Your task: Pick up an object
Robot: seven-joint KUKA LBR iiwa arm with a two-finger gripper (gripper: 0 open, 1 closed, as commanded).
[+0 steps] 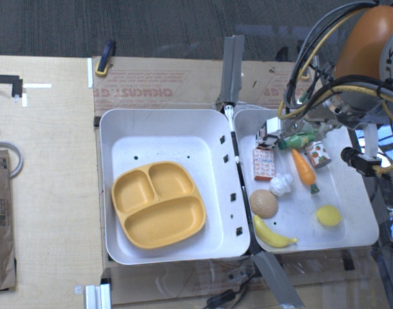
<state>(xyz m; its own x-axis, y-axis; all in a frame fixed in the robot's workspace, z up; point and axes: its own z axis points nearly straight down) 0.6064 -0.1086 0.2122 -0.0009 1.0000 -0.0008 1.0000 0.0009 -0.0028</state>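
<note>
The right bin (357, 234) holds several toys: a red and white packet (264, 164), an orange carrot (304, 167), a small printed carton (319, 154), a white lumpy piece (281, 184), a brown round ball (264, 203), a banana (272, 234) and a lemon (328, 216). A green object (298, 141) lies at the bin's far side. My gripper (278, 131) hangs low over the far left part of this bin, just left of the green object and above the packet. Cables and the wrist hide what lies right under it.
The left bin (119, 134) holds a yellow divided plate (159, 203). A grey post (232, 69) stands behind the wall between the bins. The arm's orange band (370, 34) and looping cables (312, 56) crowd the upper right. A brown bag (0, 217) lies at far left.
</note>
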